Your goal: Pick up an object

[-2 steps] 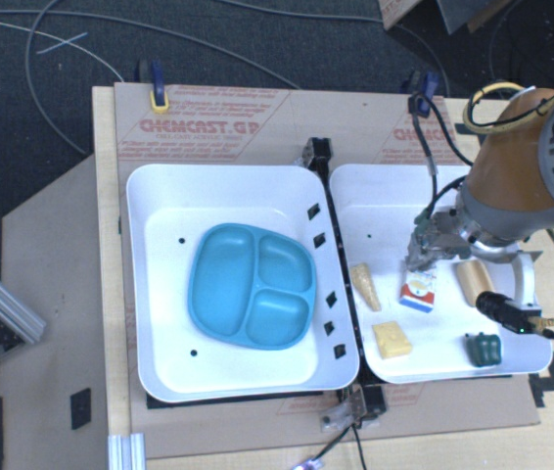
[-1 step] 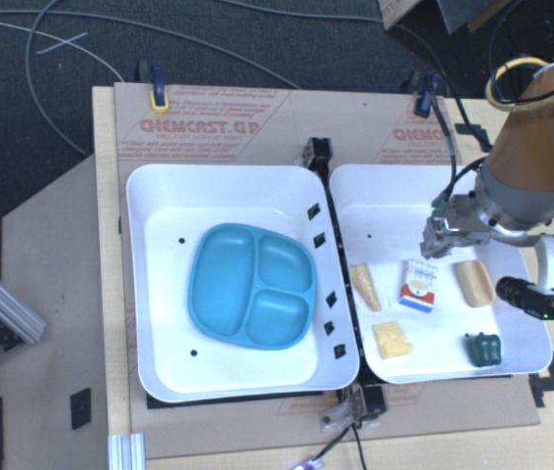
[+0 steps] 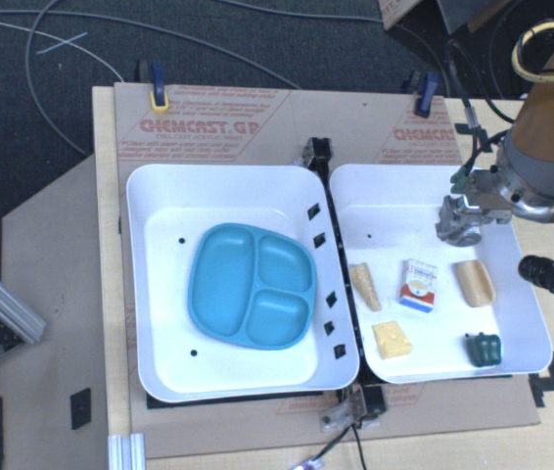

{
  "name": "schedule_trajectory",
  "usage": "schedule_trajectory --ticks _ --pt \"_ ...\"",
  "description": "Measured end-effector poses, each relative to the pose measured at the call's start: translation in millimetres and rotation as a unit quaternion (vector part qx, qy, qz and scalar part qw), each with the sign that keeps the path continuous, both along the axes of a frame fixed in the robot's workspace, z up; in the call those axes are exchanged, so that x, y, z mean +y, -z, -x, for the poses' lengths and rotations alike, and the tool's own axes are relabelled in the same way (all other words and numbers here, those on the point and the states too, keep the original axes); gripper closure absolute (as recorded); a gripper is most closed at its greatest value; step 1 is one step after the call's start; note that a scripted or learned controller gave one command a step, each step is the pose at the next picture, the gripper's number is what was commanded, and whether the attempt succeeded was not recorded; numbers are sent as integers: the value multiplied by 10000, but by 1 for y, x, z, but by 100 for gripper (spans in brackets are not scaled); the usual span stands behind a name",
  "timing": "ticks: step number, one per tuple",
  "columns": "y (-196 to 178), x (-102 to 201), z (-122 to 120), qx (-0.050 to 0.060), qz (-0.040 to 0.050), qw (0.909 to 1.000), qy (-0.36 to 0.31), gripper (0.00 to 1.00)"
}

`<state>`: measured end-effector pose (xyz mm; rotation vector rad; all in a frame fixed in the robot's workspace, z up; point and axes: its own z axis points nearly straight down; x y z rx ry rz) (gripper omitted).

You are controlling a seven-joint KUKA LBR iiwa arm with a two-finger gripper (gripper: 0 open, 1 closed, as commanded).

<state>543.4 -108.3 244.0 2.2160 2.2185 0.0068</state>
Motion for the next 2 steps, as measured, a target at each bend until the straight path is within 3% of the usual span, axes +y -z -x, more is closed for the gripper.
schedule_trajectory --ticks 2 --pt "21 99 -3 54 -24 10000 -21 100"
